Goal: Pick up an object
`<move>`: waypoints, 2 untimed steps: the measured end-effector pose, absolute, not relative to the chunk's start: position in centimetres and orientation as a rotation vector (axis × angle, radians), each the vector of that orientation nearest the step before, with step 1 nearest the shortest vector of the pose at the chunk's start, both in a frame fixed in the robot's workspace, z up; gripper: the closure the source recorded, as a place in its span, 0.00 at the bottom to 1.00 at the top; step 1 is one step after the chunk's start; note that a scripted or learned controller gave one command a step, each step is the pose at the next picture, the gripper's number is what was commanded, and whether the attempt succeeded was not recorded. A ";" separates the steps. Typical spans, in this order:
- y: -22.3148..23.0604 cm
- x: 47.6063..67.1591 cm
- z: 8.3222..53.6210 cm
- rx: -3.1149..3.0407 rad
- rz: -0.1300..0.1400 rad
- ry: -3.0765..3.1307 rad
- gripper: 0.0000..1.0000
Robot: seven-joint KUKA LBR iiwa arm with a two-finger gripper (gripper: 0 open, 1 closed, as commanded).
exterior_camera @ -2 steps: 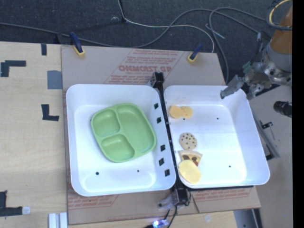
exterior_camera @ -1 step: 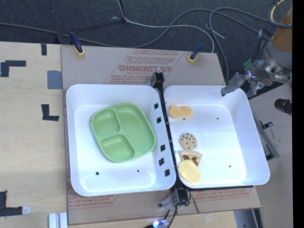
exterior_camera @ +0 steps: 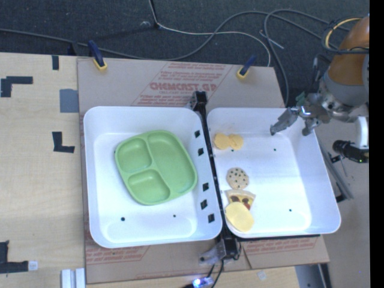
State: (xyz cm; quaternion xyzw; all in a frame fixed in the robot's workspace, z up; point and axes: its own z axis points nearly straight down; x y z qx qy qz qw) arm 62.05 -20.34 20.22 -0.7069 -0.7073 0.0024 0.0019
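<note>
My gripper (exterior_camera: 293,122) hangs over the far right corner of the right bin (exterior_camera: 300,179), its two grey fingers spread open with nothing between them. Along the right bin's left side lie a pale yellow piece (exterior_camera: 228,141), a chocolate-chip cookie (exterior_camera: 237,177), a small brown and yellow wedge (exterior_camera: 239,198) and a round yellow piece (exterior_camera: 240,217). All of these sit well to the left of and nearer than the gripper. A green divided plate (exterior_camera: 155,166) lies in the left bin (exterior_camera: 108,221).
The two bins stand on a cardboard sheet (exterior_camera: 180,80) held by two blue and yellow clamps (exterior_camera: 96,57). Cables (exterior_camera: 240,26) run across the dark floor behind. The arm's orange band (exterior_camera: 351,47) stands at the right edge.
</note>
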 end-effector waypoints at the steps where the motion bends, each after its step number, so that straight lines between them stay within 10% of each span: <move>1: -20.2 63.0 14.8 -2.217 0.006 -2.222 0.00; 2: -19.9 62.4 10.3 -2.217 0.007 -2.221 0.00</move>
